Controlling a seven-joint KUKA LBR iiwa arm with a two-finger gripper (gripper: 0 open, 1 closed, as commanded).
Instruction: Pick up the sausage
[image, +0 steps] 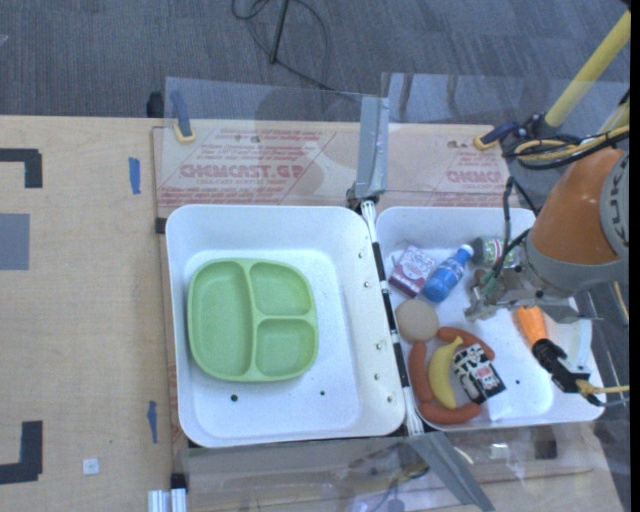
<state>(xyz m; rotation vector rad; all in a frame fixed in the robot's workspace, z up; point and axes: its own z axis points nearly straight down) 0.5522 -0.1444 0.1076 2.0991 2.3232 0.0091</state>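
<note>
The sausage (418, 378) is a reddish-orange curved link in the front of the right bin (566, 400), wrapped around a yellow banana (441, 376). A black-and-white packet (477, 371) lies on its right end. My gripper (488, 298) hangs above the middle of the right bin, up and to the right of the sausage and apart from it. Nothing shows between its tips.
The right bin also holds a blue bottle (446, 274), a pink-and-white packet (411, 268), a beige ball (417, 320), a small green can (492, 249) and an orange piece (531, 324). A green divided plate (253, 319) lies in the left bin (340, 240).
</note>
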